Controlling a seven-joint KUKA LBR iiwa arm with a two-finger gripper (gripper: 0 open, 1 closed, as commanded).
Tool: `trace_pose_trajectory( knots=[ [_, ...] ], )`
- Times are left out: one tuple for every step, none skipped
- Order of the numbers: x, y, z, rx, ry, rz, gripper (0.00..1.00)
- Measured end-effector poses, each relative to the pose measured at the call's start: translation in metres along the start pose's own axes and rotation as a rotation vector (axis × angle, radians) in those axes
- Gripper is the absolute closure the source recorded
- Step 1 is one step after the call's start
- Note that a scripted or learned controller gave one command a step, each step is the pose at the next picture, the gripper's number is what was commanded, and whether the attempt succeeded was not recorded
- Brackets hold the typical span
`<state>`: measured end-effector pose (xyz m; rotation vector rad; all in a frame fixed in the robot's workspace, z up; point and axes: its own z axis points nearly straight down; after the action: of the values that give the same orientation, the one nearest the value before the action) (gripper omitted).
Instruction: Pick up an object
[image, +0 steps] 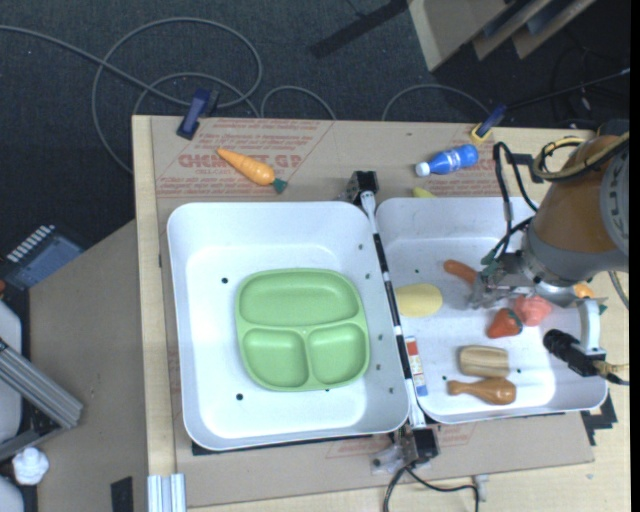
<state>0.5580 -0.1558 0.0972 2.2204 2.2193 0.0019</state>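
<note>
Watching the gripper: I see it (492, 292) low inside the right bin (440, 225); I cannot tell how it is set.
Strawberry: I have the red toy strawberry (506, 323) just below the gripper, on the bin floor.
Pink piece: it (535, 310) lies just right of the gripper, touching the strawberry.
Sausage: I see the orange-brown one (461, 270) just left of the gripper.
Lemon: the yellow shape (419, 299) sits farther left of the gripper.
Bread and drumstick: the tan roll (484, 359) and the drumstick (484, 390) lie below the gripper, nearer the bin's front edge.
Green tray: I see it (301, 327) well left of the gripper, in the left bin (200, 250).
</note>
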Motion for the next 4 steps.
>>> trace_pose_trajectory(
  knots=[
    [0.0,0.0,0.0,0.0,0.0,0.0,0.0],
    [-0.023,0.109,0.013,0.001,0.0,-0.002,0.0],
    [0.007,0.06,0.008,0.004,0.001,-0.001,0.0],
    [0.007,0.06,-0.002,0.001,0.0,-0.001,1.0]
  ],
)
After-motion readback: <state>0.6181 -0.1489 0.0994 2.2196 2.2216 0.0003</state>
